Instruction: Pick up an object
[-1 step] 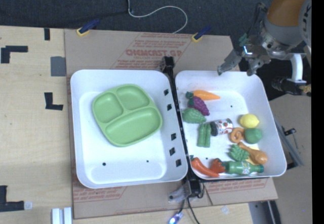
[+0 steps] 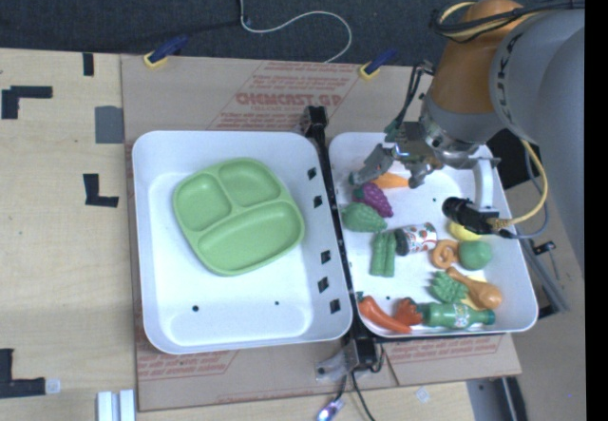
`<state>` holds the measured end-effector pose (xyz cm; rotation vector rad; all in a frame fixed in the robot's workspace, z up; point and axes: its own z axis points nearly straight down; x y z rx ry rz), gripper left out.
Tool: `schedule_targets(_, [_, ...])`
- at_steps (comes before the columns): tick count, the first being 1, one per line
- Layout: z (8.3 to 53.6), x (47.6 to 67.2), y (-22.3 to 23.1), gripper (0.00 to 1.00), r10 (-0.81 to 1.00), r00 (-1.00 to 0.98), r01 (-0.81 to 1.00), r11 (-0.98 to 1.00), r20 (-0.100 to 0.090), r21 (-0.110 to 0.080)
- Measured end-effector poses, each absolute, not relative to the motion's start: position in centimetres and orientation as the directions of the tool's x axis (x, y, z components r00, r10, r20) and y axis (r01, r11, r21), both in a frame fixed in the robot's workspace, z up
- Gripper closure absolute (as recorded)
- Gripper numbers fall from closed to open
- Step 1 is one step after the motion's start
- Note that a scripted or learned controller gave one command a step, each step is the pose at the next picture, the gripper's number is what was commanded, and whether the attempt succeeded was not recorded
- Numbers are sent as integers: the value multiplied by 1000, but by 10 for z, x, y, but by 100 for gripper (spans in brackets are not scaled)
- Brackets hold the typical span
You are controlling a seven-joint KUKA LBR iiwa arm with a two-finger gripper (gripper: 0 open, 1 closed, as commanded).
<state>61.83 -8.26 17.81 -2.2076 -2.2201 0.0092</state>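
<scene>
1. Two white bins are seen side by side on the bench: the left bin and the right bin.
2. A green divided plate is noted lying in the left bin.
3. The tool is positioned over the far left part of the right bin, near the divider between the bins.
4. The tool's fingers are recorded as apart; nothing is seen clamped between them.
5. An orange piece is seen lying below the gap between the fingers. Contact cannot be told.
6. A purple toy lies just beside the orange piece on the near side, with a green leafy toy touching it.
7. A dark green stick-shaped toy and a small white and red can are noted mid-bin.
8. Toward the bin's right side, a yellow toy, a green ball and an orange ring are grouped closely.
9. Along the near wall, a red toy, a green bottle and a broccoli toy are recorded.
</scene>
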Motion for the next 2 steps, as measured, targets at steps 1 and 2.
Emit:
schedule_targets(1, [85, 632, -98, 0, 1000, -1, 1000, 1, -1, -7])
schedule_targets(2, [100, 633, -97, 100, 1000, -3, 1000, 3, 0, -3])
